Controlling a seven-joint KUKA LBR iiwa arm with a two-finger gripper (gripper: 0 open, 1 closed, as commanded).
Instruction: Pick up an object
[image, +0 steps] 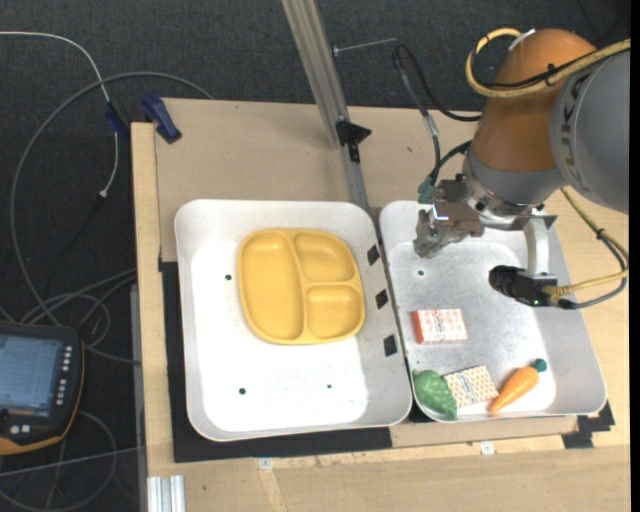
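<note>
Nearest you, along the lower rim of the right bin (575, 395), three things sit in a row: a green leafy toy (435, 392) at the left corner, a small patterned box (470, 384) touching it, and a toy carrot (515, 387) just beside that, its green tip pointing up and right. A little farther in you'll find an orange and white carton (441, 325) lying flat, apart from the row and near the bin's left wall.

In the left bin (205, 330), a yellow divided tray (300, 284) with three compartments lies toward the far half; its compartments hold nothing. The near half of that bin is bare white floor, so you have open room there.

Farther back, the gripper (432, 237) hangs over the far left corner of the right bin, close to the wall between the two bins, with nothing seen in it. You cannot tell from here how its fingers stand. Bare floor lies between it and the carton. A black part (515, 283) juts from the wrist over the bin's middle right.
</note>
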